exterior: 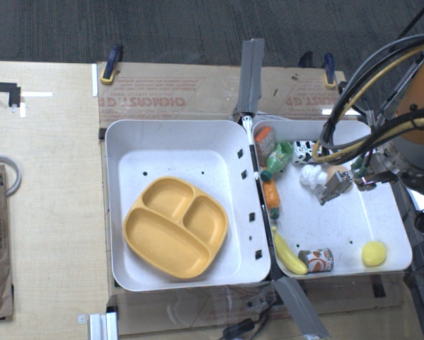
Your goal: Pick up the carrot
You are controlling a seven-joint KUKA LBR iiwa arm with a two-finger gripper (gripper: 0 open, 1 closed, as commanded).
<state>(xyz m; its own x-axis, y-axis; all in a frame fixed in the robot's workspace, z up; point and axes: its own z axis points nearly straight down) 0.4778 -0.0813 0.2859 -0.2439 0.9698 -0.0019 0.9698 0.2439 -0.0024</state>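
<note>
1. Carrot (271,195): small, orange, lying against the left wall of the right bin (381,250), just below a green item (278,157).
2. Probably light, rigid, smooth plastic; best pinched across mid-body.
3. Claw (335,187): nearby above the bin floor, grasp state indiscernible.

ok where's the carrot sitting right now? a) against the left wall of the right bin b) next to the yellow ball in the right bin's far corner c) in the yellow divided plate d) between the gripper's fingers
a: the carrot lies along the left wall of the right bin, between the green item and the banana, apart from the gripper.
</note>
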